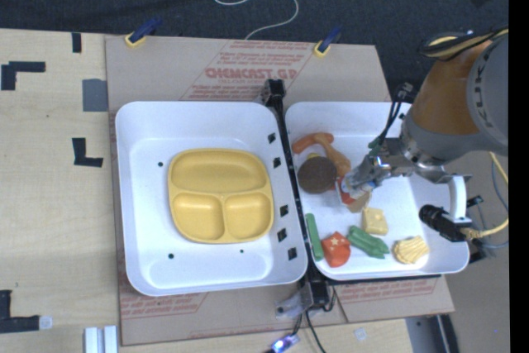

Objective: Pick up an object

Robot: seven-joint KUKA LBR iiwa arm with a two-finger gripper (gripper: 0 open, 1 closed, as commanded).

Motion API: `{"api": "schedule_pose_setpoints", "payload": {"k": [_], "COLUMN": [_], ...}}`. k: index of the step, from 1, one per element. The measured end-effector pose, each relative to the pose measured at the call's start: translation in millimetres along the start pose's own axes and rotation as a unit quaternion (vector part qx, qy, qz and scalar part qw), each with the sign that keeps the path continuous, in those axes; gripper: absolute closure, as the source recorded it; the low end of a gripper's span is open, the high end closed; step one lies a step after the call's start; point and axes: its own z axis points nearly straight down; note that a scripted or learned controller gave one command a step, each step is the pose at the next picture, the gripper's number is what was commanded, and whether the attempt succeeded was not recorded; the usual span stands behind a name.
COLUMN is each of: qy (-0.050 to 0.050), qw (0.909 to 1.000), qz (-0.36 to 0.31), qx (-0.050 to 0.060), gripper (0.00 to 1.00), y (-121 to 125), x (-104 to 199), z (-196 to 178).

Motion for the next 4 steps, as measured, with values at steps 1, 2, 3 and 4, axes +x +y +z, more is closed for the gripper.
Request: {"api": "schedule_pose_setpoints", "payload": {"k": [1,2,3,4], "qy": [0.000,0.001,0.001,0.001], "qw": [1.0000,1.0000,1.0000,1.0000], "qz": [0.000,0.000,-0.002,0.000], "qx": [0.001,0.002,0.003,0.003], "gripper": [1.00,1.00,1.00,1.00], "y": [0,1,6,13], "x": [0,1,59,62], "z": [-41,-61,-52,-50]}}
